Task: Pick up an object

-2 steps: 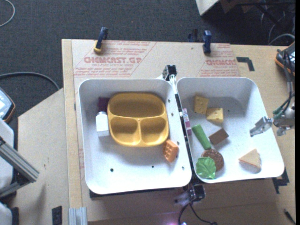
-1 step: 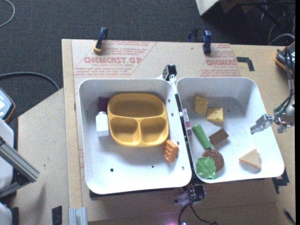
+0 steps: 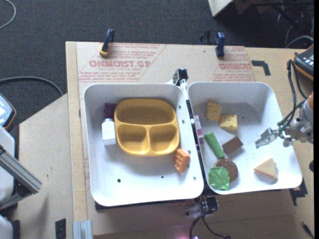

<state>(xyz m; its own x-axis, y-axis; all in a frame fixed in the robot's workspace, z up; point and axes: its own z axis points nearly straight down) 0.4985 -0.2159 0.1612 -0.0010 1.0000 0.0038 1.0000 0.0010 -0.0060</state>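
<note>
The right bin [image 3: 259, 91] holds two yellow cubes [image 3: 214, 111] [image 3: 229, 122], a green stick [image 3: 214, 144], a brown block [image 3: 232, 145], a round brown cookie [image 3: 229, 166], a green leaf piece [image 3: 218, 179] and a pale cheese wedge [image 3: 266, 169]. My gripper [image 3: 263, 139] reaches in over that bin's right side, low, pointing left. It sits above the cheese wedge and right of the brown block, with nothing seen in it.
The left bin [image 3: 94, 148] carries a yellow divided tray [image 3: 147, 126], a white bottle [image 3: 108, 131], a purple item [image 3: 109, 108] and an orange block [image 3: 182, 159]. Blue clamps [image 3: 107, 39] [image 3: 220, 43] stand at the board's far edge.
</note>
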